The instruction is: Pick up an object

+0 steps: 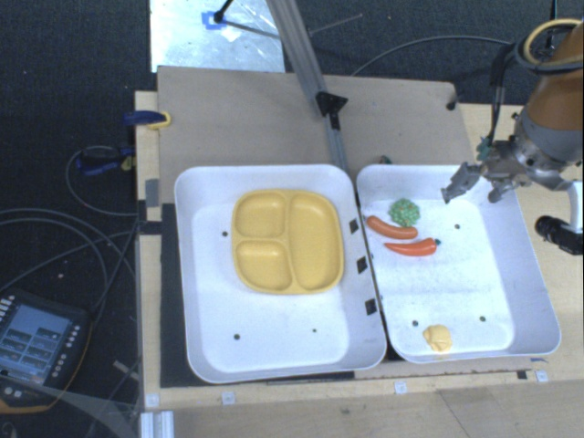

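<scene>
The gripper (476,186) hung over the upper edge of the right bin (525,272), its two fingers (455,188) spread apart with nothing between them. Nearest candidate for the pick was the green broccoli piece (404,213), which lay in the upper left part of that bin, down and to the view's left of the gripper, near but not under it. Just below the broccoli lay an orange-red sausage (391,228), touching or nearly touching it (contact could not be resolved), with its long axis running left to right and dipping slightly toward the right. A red chili pepper (411,247) sat just beneath, roughly parallel, its stem end pointing right. A small yellow lumpy item (438,338), well apart from the rest, rested near the bin's lower edge; its identity was unclear. The left bin (205,272) held a yellow three-compartment tray (286,242), none of it close to the gripper. Judgement: the coming move turned on a shift leftward and down in the view to bring the fingers over the broccoli; for either long item, the fingers would best straddle the short axis.
</scene>
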`<action>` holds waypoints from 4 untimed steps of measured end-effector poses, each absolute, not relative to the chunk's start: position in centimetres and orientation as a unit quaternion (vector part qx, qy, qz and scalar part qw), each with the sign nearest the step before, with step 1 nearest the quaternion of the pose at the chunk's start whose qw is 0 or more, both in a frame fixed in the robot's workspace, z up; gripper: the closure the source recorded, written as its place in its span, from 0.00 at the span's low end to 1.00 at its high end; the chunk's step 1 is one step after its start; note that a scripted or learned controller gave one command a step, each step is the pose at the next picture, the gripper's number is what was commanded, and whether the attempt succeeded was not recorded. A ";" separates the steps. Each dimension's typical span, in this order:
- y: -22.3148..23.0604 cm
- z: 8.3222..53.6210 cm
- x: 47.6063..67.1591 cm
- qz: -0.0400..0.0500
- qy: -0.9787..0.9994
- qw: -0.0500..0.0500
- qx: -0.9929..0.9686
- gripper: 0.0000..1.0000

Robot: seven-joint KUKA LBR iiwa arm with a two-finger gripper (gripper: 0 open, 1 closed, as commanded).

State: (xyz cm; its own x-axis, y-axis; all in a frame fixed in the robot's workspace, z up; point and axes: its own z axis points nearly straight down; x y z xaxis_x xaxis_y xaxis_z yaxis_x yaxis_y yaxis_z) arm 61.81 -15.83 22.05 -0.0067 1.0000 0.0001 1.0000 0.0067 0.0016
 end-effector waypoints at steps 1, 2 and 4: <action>-15.8 22.1 61.8 0.000 0.710 0.001 0.705 0.00; -15.7 15.9 62.1 -0.001 0.709 -0.001 0.705 0.00; -14.9 9.7 61.9 0.004 0.708 0.006 0.707 0.00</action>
